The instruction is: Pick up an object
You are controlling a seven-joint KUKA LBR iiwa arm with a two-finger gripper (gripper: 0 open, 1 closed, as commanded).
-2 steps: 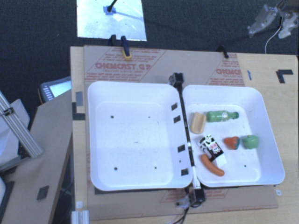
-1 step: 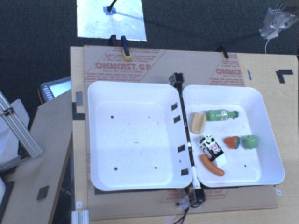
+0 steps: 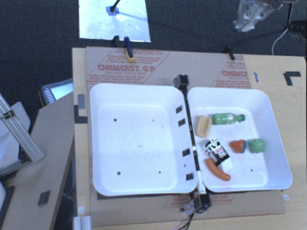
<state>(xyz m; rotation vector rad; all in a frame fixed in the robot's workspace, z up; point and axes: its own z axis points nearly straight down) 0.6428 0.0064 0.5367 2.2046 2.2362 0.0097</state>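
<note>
1. Objects for picking all lie in the right bin (image 3: 276,123): a green bottle (image 3: 227,118) on its side near the far edge, a tan block (image 3: 203,126) just beside it toward the divider, a black-and-white carton (image 3: 218,153) near the middle, an orange sausage-shaped toy (image 3: 218,170) touching the carton's near side, and a red piece (image 3: 238,146) just beside a green piece (image 3: 256,145) toward the right edge.
2. None of them is lifted; each rests on the bin floor, so no pick has been made.
3. Gripper (image 3: 247,24) hangs well apart from the bins, beyond the bench's far right corner, over the dark floor. Nothing is seen between its fingers; whether they are spread or pressed together I cannot tell, as it is small and blurred.
4. Left bin (image 3: 103,128) sits beside the right one along the divider.
5. By my judgement the task is at its start: the whole of it is left, namely choosing an object, coming over the right bin, descending, closing and lifting.
</note>
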